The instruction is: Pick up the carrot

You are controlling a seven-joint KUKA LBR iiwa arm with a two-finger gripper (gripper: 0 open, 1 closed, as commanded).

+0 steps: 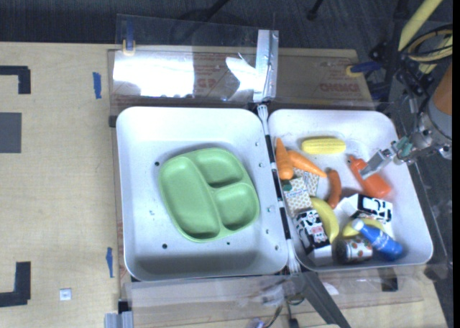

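The carrot [305,162] is a tapered orange piece lying at a slant in the right bin [413,208], near its left wall and just below a yellow corn cob [322,146]. A shorter orange piece [285,165] lies against its left end. My gripper [374,164] reaches in from the right and hangs low over the bin's right half, well to the right of the carrot. Its tip is right over another orange object [376,183]. Whether it touches that object cannot be made out.
The right bin also holds a brown sausage [334,185], a banana [325,219], a black-and-white carton [374,207], a blue bottle [382,242], a can [356,250] and a patterned card [297,191]. A green divided plate [208,193] lies in the left bin [136,175].
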